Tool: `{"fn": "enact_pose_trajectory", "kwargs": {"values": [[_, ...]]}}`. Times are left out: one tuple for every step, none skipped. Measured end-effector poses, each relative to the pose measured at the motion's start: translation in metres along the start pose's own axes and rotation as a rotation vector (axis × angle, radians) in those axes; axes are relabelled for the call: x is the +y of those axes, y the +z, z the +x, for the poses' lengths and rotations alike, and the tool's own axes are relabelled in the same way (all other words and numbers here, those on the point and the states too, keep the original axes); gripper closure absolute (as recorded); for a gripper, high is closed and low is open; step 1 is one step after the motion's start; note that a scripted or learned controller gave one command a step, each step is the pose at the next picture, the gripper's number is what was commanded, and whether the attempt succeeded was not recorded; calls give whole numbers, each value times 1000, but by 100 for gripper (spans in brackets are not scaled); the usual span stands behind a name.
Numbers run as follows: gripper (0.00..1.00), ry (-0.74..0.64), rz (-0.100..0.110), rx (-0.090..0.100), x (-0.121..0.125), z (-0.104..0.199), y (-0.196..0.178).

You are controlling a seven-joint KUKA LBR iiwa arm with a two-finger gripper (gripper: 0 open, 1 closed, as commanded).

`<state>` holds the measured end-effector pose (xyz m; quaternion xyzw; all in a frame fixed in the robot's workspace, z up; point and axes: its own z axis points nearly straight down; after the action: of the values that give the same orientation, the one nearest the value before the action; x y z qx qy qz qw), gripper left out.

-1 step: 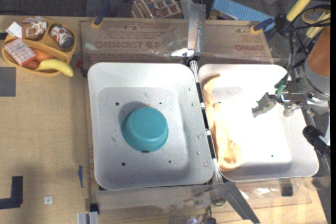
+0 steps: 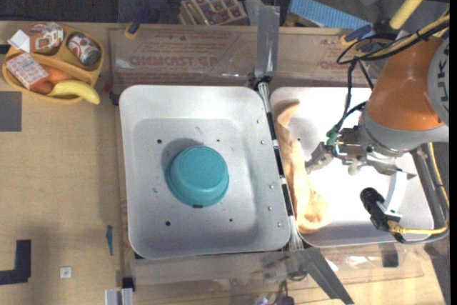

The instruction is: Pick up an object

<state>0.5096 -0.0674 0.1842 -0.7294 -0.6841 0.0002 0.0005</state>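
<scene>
A long tan cloth-like thing (image 2: 296,168) lies in the right bin (image 2: 343,236), stretched along that bin's left wall from near the top corner down to a wider, bunched end close to the bottom corner. It looks like the nearest thing to pick. The claw (image 2: 315,157) hangs over the same bin, just beside the strip's middle, its tip pointing left toward it. Whether its fingers are spread or closed I cannot tell, since they blur into the bin's bright floor, and nothing shows between them. The grey arm with its orange band (image 2: 403,93) reaches in behind it.

In the left bin (image 2: 143,111) a teal bowl (image 2: 198,175) sits upside down near the middle, well apart from the claw. On the bench (image 2: 57,211), far to the left, a yellow tray (image 2: 50,68) holds a banana and small packets.

I judge the task barely begun: the approach is made, but grasping and lifting are left.
</scene>
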Motion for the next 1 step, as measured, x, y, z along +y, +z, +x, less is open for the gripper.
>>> {"fn": "enact_pose_trajectory", "kwargs": {"values": [[0, 42, -14, 0, 23, -30, 94]]}}
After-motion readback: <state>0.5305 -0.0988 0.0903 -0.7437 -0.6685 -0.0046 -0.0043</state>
